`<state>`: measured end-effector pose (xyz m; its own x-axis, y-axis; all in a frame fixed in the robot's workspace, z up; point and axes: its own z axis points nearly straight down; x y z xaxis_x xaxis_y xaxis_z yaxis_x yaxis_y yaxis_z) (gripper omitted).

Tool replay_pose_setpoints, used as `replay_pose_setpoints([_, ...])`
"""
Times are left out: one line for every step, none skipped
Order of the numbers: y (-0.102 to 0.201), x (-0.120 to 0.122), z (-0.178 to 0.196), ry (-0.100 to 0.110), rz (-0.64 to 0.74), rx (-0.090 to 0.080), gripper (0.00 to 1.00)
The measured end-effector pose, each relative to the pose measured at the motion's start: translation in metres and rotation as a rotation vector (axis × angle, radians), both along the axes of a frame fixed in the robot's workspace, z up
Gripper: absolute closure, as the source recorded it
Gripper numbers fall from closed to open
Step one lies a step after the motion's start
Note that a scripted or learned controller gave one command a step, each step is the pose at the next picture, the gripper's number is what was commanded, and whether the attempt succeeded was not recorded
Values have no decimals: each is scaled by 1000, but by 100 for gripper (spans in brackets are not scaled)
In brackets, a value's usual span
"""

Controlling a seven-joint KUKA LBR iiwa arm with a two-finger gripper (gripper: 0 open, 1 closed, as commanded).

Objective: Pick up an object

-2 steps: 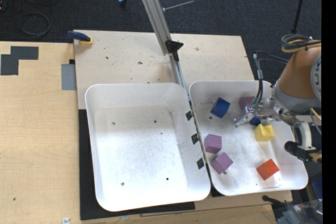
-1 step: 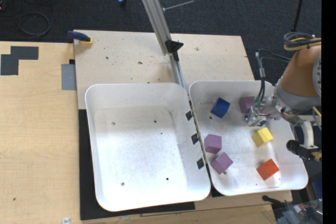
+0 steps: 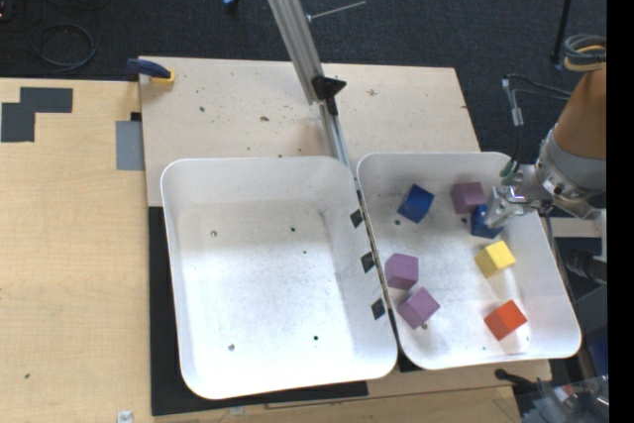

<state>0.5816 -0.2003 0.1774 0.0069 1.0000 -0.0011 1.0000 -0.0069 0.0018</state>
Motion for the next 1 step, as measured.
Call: replay_pose_setpoints([-9,6,51,-2,7,-1,100])
